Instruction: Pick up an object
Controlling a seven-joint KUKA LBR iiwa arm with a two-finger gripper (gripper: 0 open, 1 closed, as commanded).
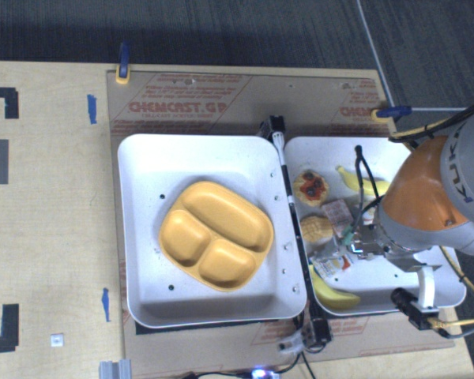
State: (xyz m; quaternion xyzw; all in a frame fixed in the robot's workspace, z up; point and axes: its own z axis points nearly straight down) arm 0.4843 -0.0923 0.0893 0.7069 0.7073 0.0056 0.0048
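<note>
Over the right bin: I see my arm [430, 192] reaching in from the right, its orange band above the clutter at the bin's left side.
Pincer: its tip [341, 247] sits low among the items by the bin's left wall; I cannot tell from here whether it is wide, narrow, or holding anything.
Right bin [379, 300]: white, shallow, holding all the small pickable objects.
Banana, near: one banana [332, 290] lies along the bin's front-left corner, just below the pincer.
Banana, far: a second banana [357, 181] rests toward the back, partly hidden by the arm and a black cable.
Round toy food: a reddish, pizza-like disc [311, 185] lies near the back-left of the bin.
Tan piece: a bread-like lump [316, 227] sits just left of the pincer.
Left bin [142, 164]: white, holding a yellow three-compartment tray [215, 234], tilted at a diagonal.
Surface: pale wood [47, 235] with black and blue markings at my far left.
</note>
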